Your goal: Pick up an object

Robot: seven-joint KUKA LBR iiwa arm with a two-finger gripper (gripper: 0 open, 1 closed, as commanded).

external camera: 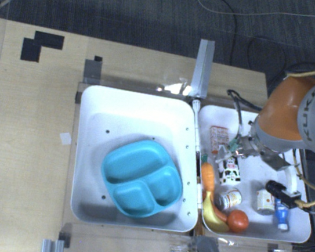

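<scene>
Two white bins side by side on a tabletop [19, 149]. Left bin [90, 142] holding a blue divided tray [141, 176]. In the right bin [300, 229], a black-and-white carton [232, 175] just below the claw [235, 147]; claw state impossible to tell. Below the carton, a can [230, 198], a carrot [208, 177], a banana [213, 216] and a tomato [238, 221].

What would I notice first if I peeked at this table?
Probably the big bright blue divided plate, lying by itself in the left white bin. Next, the grey robot arm with its orange band reaching in from the right over the right white bin. That bin is crowded with small things, like a yellow banana and a red tomato near its front edge.
</scene>
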